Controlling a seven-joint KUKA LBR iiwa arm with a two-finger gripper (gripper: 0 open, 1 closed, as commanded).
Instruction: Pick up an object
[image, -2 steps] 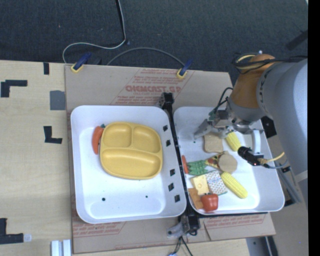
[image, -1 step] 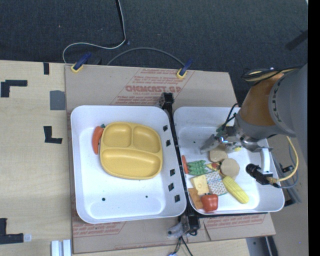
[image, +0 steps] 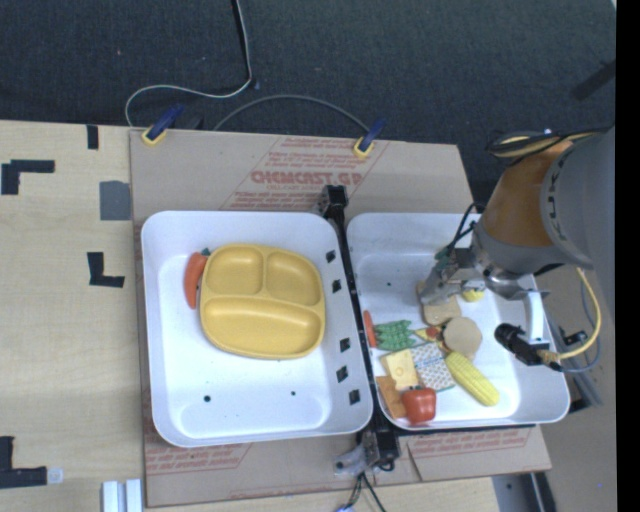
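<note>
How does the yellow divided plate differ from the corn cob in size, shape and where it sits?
The yellow divided plate is far larger than the corn cob. The plate is broad, flat and split into compartments; the cob is slim and long. The plate lies in the left bin, the cob in the right bin, slanting among other toy foods. Both are yellow.

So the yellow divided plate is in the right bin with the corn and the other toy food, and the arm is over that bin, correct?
Not quite. The camera view shows the yellow divided plate in the left bin, beside an orange carrot. The corn and the other toy food lie in the right bin, and the arm is over that bin.
</note>
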